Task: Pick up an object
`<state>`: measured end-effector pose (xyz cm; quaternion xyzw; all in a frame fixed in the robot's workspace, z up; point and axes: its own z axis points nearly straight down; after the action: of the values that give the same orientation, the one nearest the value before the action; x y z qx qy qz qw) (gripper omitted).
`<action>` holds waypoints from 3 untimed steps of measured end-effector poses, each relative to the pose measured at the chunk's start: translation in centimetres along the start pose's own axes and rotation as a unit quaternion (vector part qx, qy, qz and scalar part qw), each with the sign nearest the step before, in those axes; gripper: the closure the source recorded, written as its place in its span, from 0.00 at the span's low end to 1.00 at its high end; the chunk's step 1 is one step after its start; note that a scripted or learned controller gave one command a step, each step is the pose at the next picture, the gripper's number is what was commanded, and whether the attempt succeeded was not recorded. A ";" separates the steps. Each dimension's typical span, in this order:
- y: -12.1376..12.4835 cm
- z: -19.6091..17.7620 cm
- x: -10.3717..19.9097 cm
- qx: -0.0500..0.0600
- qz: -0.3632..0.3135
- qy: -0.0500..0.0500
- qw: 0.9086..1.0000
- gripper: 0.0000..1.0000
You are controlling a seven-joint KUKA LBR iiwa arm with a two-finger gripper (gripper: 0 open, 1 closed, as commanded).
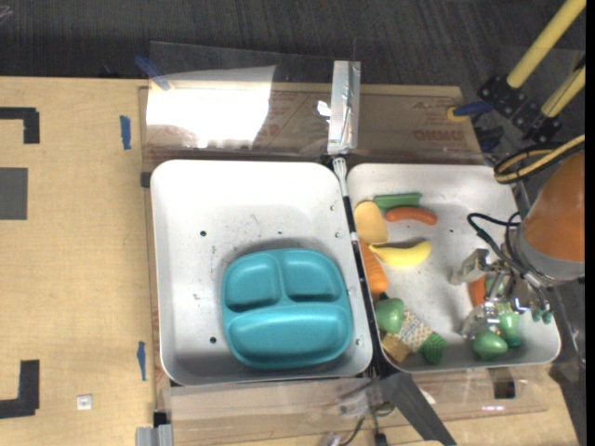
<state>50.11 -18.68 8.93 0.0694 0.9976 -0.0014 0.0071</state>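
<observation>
Arm in from right, gripper [491, 297] low in right bin [446, 186], down near front right corner. Honestly can't tell grip state from here, too much metal clutter. Orange piece [477, 291] and green toy [490, 344] sit right at gripper, touching or just beside, can't say which. Looks like reach/grasp step, nothing visibly lifted yet. Next move probably needs clean close on one piece, then straight lift. Banana [405, 253], rest of food sit along left side. Teal tray [286, 307] in left bin [186, 249].
</observation>
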 end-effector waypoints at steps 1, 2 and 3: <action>0.1 -1.3 -0.3 0.001 -0.001 -0.005 1.000 1.00; 4.4 0.0 -7.3 -0.001 0.003 0.000 1.000 1.00; 8.4 0.2 -15.0 -0.001 -0.017 0.004 1.000 1.00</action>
<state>66.12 -12.40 8.92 0.0522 0.9986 -0.0003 0.0033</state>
